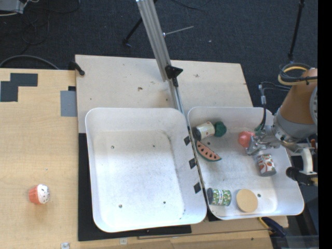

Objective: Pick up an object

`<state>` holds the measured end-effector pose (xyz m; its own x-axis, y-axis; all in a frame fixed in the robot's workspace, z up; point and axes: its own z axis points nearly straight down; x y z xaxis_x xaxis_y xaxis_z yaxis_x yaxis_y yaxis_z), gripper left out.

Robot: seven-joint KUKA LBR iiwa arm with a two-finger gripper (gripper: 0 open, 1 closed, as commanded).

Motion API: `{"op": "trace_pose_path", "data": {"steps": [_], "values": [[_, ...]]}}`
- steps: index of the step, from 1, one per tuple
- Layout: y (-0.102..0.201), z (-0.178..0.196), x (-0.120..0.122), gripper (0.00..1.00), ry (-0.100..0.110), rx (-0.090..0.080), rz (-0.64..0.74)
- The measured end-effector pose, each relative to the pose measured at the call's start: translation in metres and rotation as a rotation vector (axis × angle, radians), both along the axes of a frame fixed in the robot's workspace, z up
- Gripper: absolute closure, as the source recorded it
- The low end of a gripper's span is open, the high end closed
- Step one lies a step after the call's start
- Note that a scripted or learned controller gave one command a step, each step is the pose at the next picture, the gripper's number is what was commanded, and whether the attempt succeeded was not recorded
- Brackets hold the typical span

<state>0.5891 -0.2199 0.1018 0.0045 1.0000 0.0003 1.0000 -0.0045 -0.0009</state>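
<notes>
Objects first, nearest the camera: green can (220, 197) lying on its side at 7 o'clock in the right bin (282, 207), tan disc (247, 201) sitting just beside it toward 3 o'clock, both hugging the near wall. Red-and-white can (265, 165) is lying past them toward 3 o'clock of that bin, just beside the gripper (257, 145). Watermelon slice (208, 153) is resting near the bin's 9 o'clock wall, close to the divider clips. Beyond it, a cream cylinder with green cap (209, 129) is lying at 11 o'clock. Red ball-like piece (246, 138) is sitting at 1 o'clock, touching or nearly touching the gripper's tool end.

Arm (299, 108) is reaching in from 3 o'clock, orange band over the bin's right rim, wrist angling down so the gripper is hanging low between the red piece and the red-and-white can. Finger gap: cannot tell, too blurred.

Open room: right bin's centre strip is lying bare between watermelon slice and gripper. Left bin (104, 119) is showing bare floor. Small red-and-white toy (39, 194) is sitting well apart on the wooden bench at 9 o'clock. Grey rail (157, 38) is slanting up at 12 o'clock.
</notes>
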Motion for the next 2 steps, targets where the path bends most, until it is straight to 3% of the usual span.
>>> {"op": "trace_pose_path", "data": {"steps": [2], "values": [[0.004, 0.111, 0.010, 1.00, -0.006, -0.002, 0.006]]}}
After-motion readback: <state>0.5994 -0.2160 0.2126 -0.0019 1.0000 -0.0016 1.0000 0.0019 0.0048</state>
